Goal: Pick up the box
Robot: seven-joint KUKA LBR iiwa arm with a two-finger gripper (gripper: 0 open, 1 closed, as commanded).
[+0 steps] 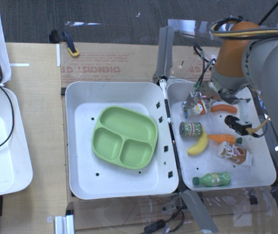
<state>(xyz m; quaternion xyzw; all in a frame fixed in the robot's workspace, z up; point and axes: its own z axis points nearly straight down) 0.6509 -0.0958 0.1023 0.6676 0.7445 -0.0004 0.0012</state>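
One box (pixel 233 153) low right in the right bin (pixel 263 179) — well below-right of pincer (pixel 193 103), long axis slanting; grip state impossible to tell.

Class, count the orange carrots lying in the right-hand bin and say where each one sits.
2. One carrot lies near the bin's far side, just below the hand. The other carrot lies mid-bin, right of the banana. The arm may hide more.

Arm (pixel 270 57): grey rounded casing, with a glossy orange band (pixel 233 50) above the wrist. Yellow and black cables (pixel 241 30) loop over the band. Gripper (pixel 193 103): small, metallic grey.
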